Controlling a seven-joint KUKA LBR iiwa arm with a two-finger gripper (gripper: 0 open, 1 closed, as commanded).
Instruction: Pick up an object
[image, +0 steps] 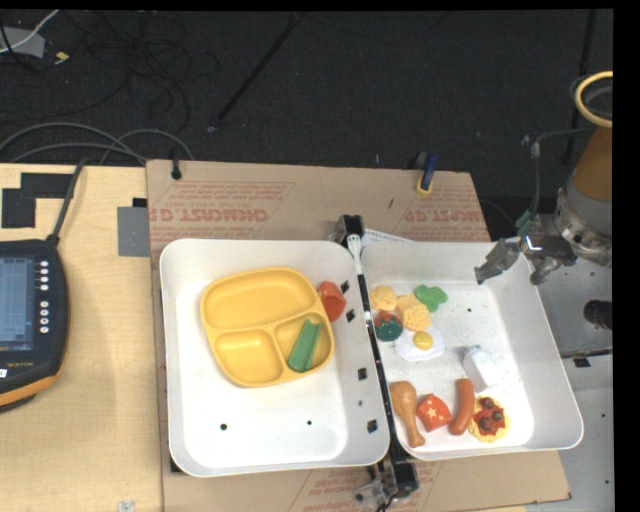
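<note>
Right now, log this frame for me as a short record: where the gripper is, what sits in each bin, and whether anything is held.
gripper: over the right bin's far right corner, above the toys
held: nothing visible between its fingers
left bin: yellow divided tray with a green piece in one compartment; red piece beside the tray
right bin: cluster of toy food: green piece, fried egg, drumstick, sausage, small pizza, white block
task status: no object picked up yet
</note>
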